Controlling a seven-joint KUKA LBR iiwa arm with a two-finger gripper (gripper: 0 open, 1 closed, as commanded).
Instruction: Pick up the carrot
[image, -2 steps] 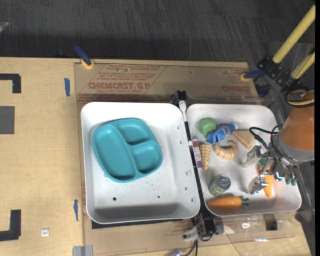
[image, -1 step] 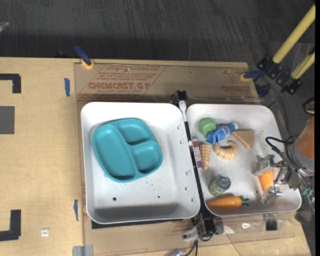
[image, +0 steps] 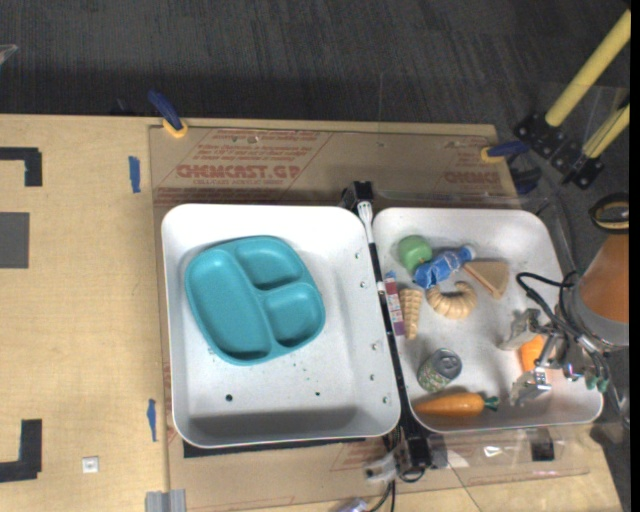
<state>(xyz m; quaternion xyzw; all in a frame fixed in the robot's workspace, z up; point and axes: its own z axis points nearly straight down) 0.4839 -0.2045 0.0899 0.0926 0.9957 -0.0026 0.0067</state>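
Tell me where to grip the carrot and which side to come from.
Grip the carrot across its thick orange middle, coming straight down from above. It lies flat and lengthwise near the right bin's front wall, so close across its narrow width; the can stands close behind.

Two white bins sit side by side: the left bin (image: 200, 400) and the right bin (image: 520, 225). The left bin holds one teal divided plate (image: 255, 297). Right of that plate, in the right bin, lie one carrot (image: 450, 404), one tin can (image: 439, 369), one green ball (image: 413, 249), one blue wrapper (image: 441, 267), one croissant (image: 450, 299) and one tan wedge (image: 488, 276).
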